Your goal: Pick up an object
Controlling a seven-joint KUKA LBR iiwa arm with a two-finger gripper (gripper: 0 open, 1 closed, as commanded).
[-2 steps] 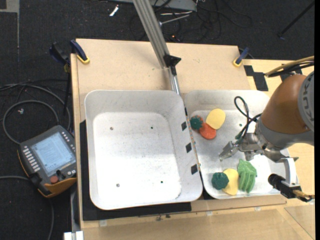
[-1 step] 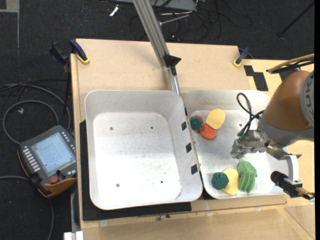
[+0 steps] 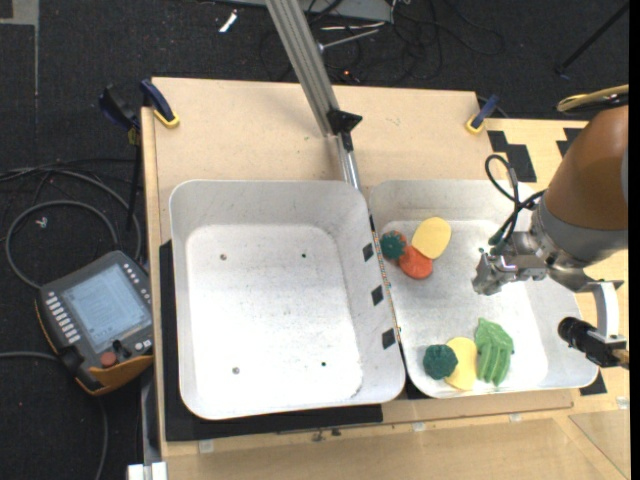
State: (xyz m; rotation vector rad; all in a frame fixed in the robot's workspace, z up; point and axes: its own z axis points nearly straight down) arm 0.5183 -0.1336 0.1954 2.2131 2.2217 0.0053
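Hovering: gripper (image 3: 487, 276), grip state unclear, above the right bin (image 3: 560, 373).
Toys: green glove (image 3: 493, 349) at 6 o'clock.

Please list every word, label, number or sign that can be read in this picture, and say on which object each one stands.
No text can be read in this view.
The handheld control pendant on the floor has a lit screen, but what it shows is too small and blurred to read.
The black square marks on the bench near the arm are patterns, not letters.
The two white bins carry no visible label.
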